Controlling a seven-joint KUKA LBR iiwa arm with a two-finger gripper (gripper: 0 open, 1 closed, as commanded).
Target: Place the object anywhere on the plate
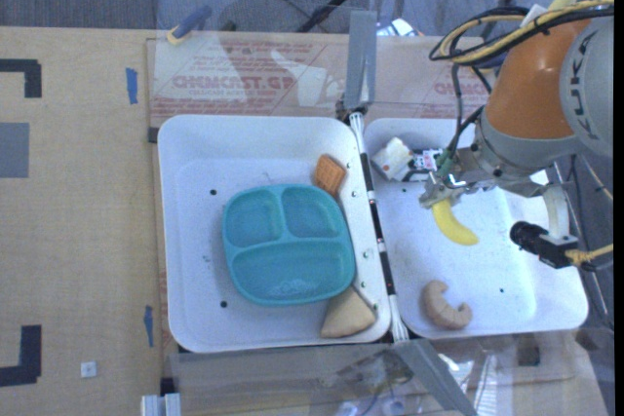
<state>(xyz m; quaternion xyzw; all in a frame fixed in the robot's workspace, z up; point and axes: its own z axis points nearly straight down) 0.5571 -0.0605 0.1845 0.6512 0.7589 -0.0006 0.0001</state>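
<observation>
The pincer [441, 192] hung over the right bin [561, 307], low at its upper left part, under the grey wrist and orange band. Whether it was wide, narrow or holding anything I could not tell; the wrist body hid it from above.

A yellow banana [455, 224] lay right at the pincer, its upper end beneath the tool, its long axis running down and to the right across the bin floor. It looked like smooth plastic, slightly curved. I took this for the object, though nothing showed it gripped.

The teal plate [288, 244] sat in the left bin [185, 161], well apart from the banana, across the ridge between the bins. So the carry would go leftward. The plate was glossy, rounded, split into three compartments.

Other pieces: a tan croissant-like curl [446, 304] low in the right bin; a small white item [394, 156] near its top left; an orange waffle-textured piece [331, 174] just beside the plate's upper rim; a beige wedge [347, 316] touching its lower right.
</observation>
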